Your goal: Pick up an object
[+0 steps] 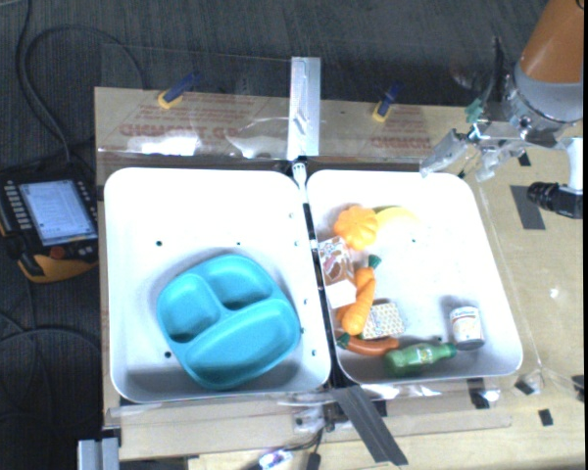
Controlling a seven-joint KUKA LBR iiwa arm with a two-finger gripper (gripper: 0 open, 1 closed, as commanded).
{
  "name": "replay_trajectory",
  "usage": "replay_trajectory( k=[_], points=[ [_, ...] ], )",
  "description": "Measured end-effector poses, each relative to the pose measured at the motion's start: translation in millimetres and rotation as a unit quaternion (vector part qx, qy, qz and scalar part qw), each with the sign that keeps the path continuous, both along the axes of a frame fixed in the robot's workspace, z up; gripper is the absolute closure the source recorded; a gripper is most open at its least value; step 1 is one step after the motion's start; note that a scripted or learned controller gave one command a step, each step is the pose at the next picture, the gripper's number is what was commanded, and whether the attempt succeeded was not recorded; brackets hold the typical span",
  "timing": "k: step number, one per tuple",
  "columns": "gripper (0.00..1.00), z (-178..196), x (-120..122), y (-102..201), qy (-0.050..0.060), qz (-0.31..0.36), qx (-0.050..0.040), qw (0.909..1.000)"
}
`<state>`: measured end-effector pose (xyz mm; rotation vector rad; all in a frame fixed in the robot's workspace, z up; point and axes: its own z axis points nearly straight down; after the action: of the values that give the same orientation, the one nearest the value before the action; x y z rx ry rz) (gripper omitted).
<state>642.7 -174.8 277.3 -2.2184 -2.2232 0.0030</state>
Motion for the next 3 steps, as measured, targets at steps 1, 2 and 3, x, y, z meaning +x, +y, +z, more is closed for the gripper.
replay_trajectory(
  k=[1, 2, 3],
  points=[
    [0.00, -128, -21, 43, 0.000, 0.044, 0.0006, 0.9991],
    [0.00, -159, -39, 59, 0.000, -0.004, 0.0012, 1.0000],
    [0.00, -186, -19, 70, -0.006, 0.017, -0.0058, 0.9998]
  ],
)
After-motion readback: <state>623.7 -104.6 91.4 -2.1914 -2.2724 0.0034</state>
